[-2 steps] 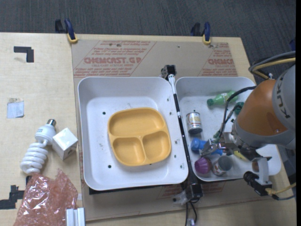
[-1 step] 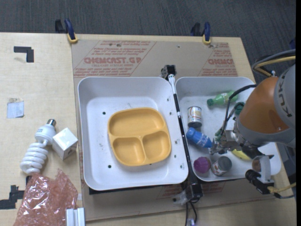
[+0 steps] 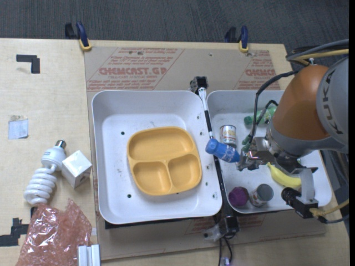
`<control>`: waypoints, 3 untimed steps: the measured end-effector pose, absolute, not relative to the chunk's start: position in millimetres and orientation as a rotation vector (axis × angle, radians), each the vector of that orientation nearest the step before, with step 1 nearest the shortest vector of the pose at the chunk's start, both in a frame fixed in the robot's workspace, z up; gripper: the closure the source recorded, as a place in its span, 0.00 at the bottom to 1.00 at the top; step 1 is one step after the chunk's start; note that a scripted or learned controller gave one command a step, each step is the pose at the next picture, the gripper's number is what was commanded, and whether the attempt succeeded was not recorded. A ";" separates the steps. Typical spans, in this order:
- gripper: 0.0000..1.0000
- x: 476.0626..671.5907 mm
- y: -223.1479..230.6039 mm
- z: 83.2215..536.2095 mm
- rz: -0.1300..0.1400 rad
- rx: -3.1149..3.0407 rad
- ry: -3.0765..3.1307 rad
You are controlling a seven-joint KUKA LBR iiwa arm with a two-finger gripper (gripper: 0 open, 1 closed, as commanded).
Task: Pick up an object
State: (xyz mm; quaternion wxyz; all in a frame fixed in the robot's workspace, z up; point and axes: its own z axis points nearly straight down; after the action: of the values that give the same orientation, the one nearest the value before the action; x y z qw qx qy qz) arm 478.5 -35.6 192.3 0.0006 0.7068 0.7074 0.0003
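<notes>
My gripper (image 3: pixel 248 158) hangs over the left part of the right bin (image 3: pixel 236 107), below the orange-banded wrist. A blue bottle (image 3: pixel 222 150) lies tilted across the rim between the two bins, and its right end reaches the gripper. Whether it is clamped is not visible. A small tin can (image 3: pixel 228 133) stands just above the bottle. A yellow banana (image 3: pixel 284 176) lies right of the gripper, partly under the arm. A purple ball (image 3: pixel 239 195) and a grey cup (image 3: pixel 264 193) sit at the bin's near edge. A green item (image 3: pixel 262 115) shows behind the arm.
The left bin (image 3: pixel 111 165) holds a yellow divided plate (image 3: pixel 165 160). On the bench to the left lie a spiral light bulb (image 3: pixel 44 176), a white cube (image 3: pixel 76 168) and a crumpled pink bag (image 3: pixel 52 234). The arm's bulk covers the right bin's right half.
</notes>
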 end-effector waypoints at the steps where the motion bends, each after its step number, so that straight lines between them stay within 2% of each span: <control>1: 0.00 478.4 -35.6 192.3 0.001 2.219 2.222; 2: 0.00 478.4 -35.6 192.3 0.001 2.219 2.222; 3: 0.00 483.7 -94.8 104.0 0.000 2.224 2.219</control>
State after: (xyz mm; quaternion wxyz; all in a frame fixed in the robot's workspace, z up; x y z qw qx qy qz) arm 483.7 -94.8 104.0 0.0000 0.7078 0.7064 -0.0001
